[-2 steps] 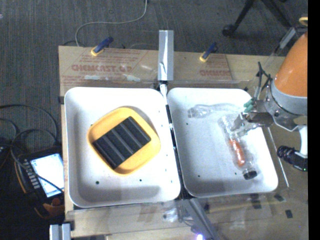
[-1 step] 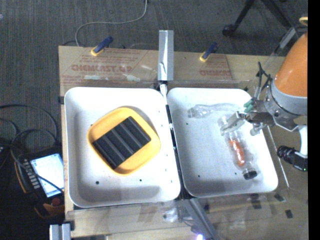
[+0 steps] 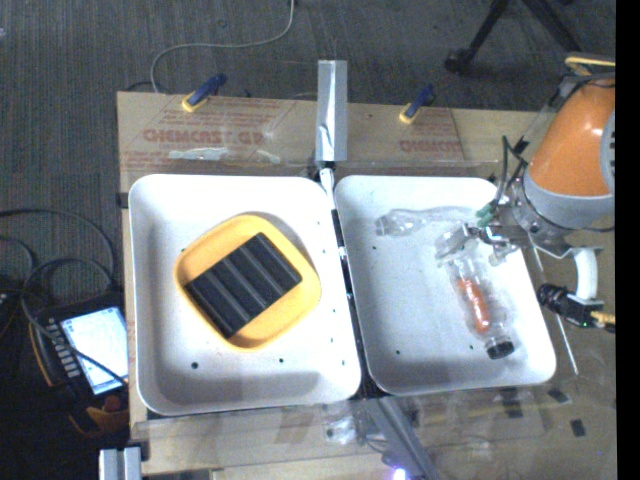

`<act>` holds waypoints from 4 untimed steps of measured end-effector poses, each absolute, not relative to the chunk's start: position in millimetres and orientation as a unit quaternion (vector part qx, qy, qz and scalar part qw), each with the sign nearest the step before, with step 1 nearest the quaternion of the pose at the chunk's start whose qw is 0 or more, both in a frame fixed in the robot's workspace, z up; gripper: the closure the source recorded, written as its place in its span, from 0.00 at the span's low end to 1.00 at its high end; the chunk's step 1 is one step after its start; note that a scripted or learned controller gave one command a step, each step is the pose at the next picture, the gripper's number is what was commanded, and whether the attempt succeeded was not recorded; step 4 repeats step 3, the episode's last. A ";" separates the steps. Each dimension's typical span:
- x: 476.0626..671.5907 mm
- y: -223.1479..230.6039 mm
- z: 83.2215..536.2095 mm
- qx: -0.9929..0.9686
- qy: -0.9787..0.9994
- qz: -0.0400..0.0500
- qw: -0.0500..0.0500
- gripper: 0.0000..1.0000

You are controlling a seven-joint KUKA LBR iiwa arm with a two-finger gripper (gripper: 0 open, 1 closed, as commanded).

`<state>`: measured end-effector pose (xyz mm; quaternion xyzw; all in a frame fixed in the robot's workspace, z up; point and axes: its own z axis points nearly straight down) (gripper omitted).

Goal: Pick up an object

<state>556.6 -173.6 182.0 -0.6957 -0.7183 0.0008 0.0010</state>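
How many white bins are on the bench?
2. The left bin holds a yellow and black object; the right bin holds a clear bottle, near the gripper.

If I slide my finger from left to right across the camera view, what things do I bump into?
Left white bin → yellow tray with black ridged pad → right white bin → clear crumpled plastic → clear bottle with an orange label and dark cap → the robot's orange band.
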 end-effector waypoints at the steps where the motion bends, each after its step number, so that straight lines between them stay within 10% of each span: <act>1: 571.2 -179.8 93.8 -0.622 -0.783 -0.001 0.000 0.00; 2: 571.4 -179.3 103.1 -0.623 -0.782 -0.001 0.000 1.00; 4: 597.4 -124.1 164.7 -0.653 -0.757 0.000 0.000 1.00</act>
